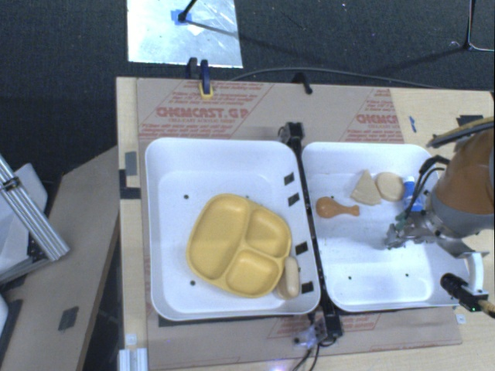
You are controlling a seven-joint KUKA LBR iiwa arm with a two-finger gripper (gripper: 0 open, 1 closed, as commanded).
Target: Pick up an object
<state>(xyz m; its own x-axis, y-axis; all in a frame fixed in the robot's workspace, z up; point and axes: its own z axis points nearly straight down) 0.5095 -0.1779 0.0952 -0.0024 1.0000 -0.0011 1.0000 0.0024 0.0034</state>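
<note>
Progress: by my reading the pick was not yet made; nothing was seen lifted, and every object lay on a bin floor.
Left to do: judged from this, closing on one item and raising it out of the bin.
Claw (396, 236): low over the floor of the right bin (371, 296), at the end of the grey arm with its orange band.
Claw state: I could not tell whether it was released or clenched; the tip was small and dark against the white floor, and no object was seen in it.
Claw contact: it seemed to be at or just above bare bin floor; whether it touched could not be told.
Nearest candidates: a tan wedge-shaped piece (365, 189) and a pale round piece (389, 185), touching each other, lay near, beyond the claw towards the far wall.
Drumstick-shaped toy (336, 207): lay to the claw's side towards the left bin (166, 230), near but apart from it.
Blue item (411, 192): just beside the arm's wrist; what it was could not be told.
Further off: a yellow divided plate (236, 242) with a small beige piece (291, 278) touching its edge, well apart in the left bin.
</note>
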